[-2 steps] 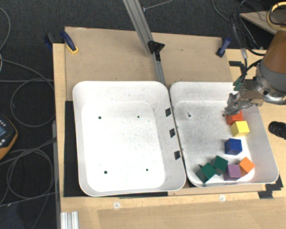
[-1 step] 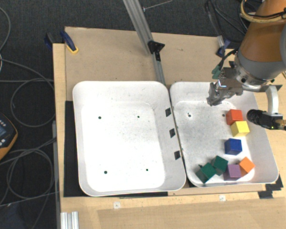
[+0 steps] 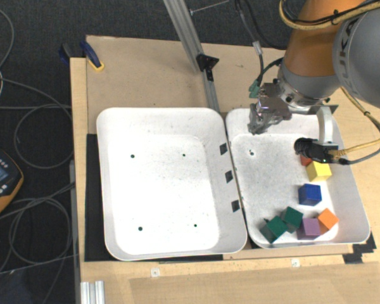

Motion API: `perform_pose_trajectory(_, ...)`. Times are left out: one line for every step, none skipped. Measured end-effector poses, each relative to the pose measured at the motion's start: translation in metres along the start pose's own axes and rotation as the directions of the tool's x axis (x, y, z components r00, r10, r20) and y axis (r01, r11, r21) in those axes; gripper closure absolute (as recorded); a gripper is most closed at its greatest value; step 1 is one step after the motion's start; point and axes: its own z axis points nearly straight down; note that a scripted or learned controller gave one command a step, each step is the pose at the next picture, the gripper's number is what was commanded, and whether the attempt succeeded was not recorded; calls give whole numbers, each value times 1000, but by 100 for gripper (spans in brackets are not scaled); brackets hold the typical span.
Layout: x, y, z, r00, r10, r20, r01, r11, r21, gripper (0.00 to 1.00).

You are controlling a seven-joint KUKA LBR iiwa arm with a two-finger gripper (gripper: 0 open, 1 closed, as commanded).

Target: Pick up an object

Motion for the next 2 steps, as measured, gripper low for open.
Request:
perform_pose_trajectory(50, 17, 7, 1000, 1, 0, -1, 1000, 0, 100)
perform_pose_trajectory(96, 45, 21, 1000, 1, 0, -1, 1000, 1, 100)
